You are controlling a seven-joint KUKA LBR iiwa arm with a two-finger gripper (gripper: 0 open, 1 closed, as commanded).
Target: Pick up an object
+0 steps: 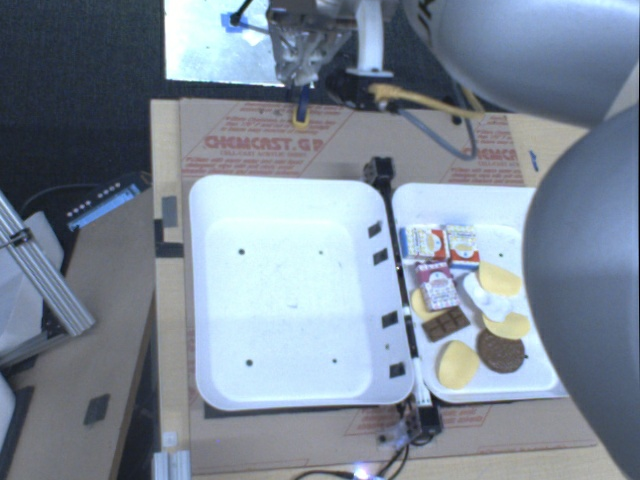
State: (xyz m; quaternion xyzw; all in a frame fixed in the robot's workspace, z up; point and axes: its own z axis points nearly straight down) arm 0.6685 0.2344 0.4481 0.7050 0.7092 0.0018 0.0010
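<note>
Bench point(170, 388), cardboard sheet point(260, 138), 2 white bins point(290, 193) side by side

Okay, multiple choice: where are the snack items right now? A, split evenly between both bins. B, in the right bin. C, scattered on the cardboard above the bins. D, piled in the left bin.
B: the snack items, small packets, yellow pieces and brown rounds, all lie in the right bin, beside the left bin.

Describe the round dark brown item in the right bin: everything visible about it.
The round brown item is a flat, dark chocolate-coloured disc, like a toy cookie, with a slightly textured face. It lies flat near the front of the right bin, among the other toy foods. A pale yellow oval piece sits at its left, a yellow piece just behind it. The grey arm's bulk overlaps the bin's right side close beside it. Its material cannot be told.
</note>
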